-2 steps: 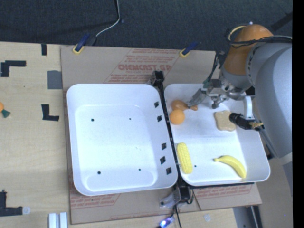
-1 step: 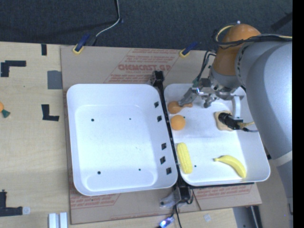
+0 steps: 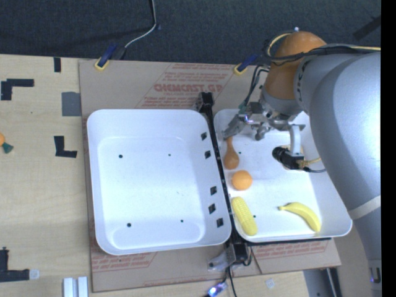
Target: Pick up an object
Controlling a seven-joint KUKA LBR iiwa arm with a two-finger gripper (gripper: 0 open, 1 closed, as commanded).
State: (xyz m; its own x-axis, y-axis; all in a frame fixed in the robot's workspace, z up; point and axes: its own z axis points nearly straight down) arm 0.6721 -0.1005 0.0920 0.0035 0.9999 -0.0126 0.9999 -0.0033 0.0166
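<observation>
The worktop (image 3: 37, 184) is a pale wooden surface with black tape marks on its left part and a brown cardboard sheet (image 3: 179, 85) laid under two shallow white bins. The grey arm (image 3: 346, 110) takes up the right side, with its orange band (image 3: 291, 60) above the wrist, and it reaches down over the far end of the right bin. The left bin (image 3: 148, 178) is the larger-looking of the two and sits against the right bin (image 3: 309, 190), with a row of black clips (image 3: 213, 190) along the edge where they meet. The claw (image 3: 250, 124) hangs low over the far left corner of the right bin; I cannot tell whether it is spread or pressed together, and nothing is seen gripped in it. A yellow banana (image 3: 302, 215) lies near the near right corner of the right bin. A yellow corn cob (image 3: 244, 216) lies by the near left wall, well apart from the banana. An orange ball (image 3: 241, 180) rests just beyond the corn. A brownish pear-shaped piece (image 3: 230, 156) lies beside the left wall, just below the claw.
</observation>
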